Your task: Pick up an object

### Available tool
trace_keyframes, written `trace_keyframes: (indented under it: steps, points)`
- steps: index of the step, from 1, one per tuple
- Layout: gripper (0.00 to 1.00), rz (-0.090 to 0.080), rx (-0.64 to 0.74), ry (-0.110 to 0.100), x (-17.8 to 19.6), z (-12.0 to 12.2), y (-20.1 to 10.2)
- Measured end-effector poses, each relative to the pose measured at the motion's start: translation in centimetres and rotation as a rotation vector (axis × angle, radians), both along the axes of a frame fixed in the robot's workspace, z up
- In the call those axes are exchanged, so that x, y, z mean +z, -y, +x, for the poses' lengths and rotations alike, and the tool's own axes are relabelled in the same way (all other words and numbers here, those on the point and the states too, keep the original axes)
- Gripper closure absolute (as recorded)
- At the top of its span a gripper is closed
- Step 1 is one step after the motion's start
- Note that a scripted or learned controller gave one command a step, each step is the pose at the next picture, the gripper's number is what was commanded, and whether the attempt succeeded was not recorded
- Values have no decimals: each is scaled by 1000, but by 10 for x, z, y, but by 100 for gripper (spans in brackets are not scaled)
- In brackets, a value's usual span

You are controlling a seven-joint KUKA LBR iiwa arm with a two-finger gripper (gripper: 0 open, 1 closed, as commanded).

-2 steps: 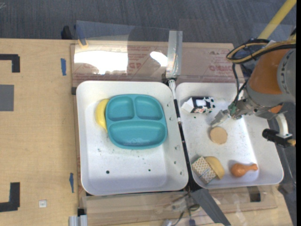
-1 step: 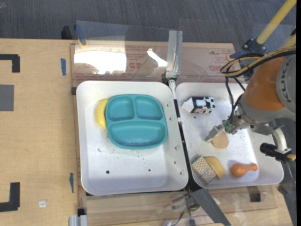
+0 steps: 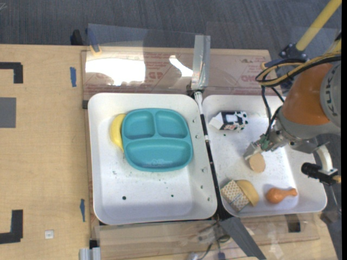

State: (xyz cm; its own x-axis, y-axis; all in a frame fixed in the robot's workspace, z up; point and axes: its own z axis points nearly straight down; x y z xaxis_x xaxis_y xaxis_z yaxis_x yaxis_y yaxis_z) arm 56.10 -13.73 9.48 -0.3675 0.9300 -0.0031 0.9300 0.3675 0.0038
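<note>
In the right bin [image 3: 307,151], my gripper [image 3: 255,151] reaches in from the right. Its tip is right at the upper edge of a tan rounded piece [image 3: 257,163] lying on the bin floor, and I cannot make out whether the two touch. A black-and-white cow-patterned toy [image 3: 233,120] lies at the bin's far left. Along the near side are a checkered block [image 3: 233,195], a yellow wedge [image 3: 249,190] leaning on it, and an orange drumstick-shaped toy [image 3: 279,194].
The left bin [image 3: 152,207] holds a teal divided plate [image 3: 157,138] partly covering a yellow object [image 3: 116,130]. A metal divider post [image 3: 200,64] and a clear sheet stand behind the bins. Yellow and black cables [image 3: 282,69] hang by the arm at the right.
</note>
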Motion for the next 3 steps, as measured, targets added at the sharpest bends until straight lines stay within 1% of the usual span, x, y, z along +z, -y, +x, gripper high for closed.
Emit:
trace_keyframes:
  steps: [1,2,3]
  points:
    - [100,4,-52,-12,10,-16,-32]
    - [0,4,-53,-13,10,-16,-31]
    - [0,0,159,3,-8,-77,-9]
